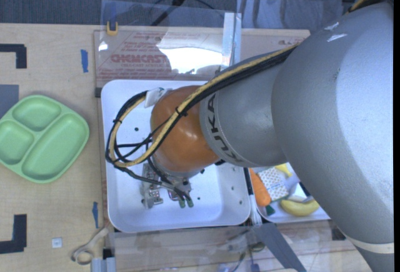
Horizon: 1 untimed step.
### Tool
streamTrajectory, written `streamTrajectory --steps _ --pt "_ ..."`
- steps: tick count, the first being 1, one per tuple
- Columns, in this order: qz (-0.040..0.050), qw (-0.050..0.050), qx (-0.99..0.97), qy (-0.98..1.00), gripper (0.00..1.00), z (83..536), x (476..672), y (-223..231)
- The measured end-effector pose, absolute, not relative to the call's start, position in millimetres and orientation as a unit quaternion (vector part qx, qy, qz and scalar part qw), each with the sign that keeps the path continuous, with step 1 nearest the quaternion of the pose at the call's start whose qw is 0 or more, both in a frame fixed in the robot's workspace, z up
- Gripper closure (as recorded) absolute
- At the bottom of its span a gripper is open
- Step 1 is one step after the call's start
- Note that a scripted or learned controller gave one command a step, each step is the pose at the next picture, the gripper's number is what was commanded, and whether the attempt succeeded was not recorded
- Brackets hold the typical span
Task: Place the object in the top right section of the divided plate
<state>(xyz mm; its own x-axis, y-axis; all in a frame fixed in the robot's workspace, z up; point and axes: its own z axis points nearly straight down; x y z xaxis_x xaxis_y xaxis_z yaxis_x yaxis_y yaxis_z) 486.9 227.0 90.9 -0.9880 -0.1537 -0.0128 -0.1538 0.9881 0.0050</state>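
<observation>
While the arm [312,108] reaches across from the right edge of the bench, I see its gripper [165,194] hanging low over the left bin [119,158], near that bin's front wall. I cannot tell how far apart the fingers stand, and I see nothing between them; the orange wrist band [181,133] and a loop of black and yellow cable [128,146] crowd the space above them.

The likely objects lie in the right bin [312,216], at its front left corner: a banana [300,206], a carrot [259,188] and a patterned packet [275,178], all close together and partly under the arm. The green divided plate [44,137] sits on the bench, well left of the left bin, all three sections bare.

My worry is that the gripper is working over the wrong bin and will close on nothing. If it does fetch something, the plate sits askew, so a drop could land on a divider ridge or in the neighbouring section. The slack cable could also snag.
</observation>
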Motion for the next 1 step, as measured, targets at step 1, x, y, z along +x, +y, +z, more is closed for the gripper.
streamTrajectory --steps 1 --pt "0.0041 0.001 0.233 0.972 1.00 89.7 491.3 228.9"
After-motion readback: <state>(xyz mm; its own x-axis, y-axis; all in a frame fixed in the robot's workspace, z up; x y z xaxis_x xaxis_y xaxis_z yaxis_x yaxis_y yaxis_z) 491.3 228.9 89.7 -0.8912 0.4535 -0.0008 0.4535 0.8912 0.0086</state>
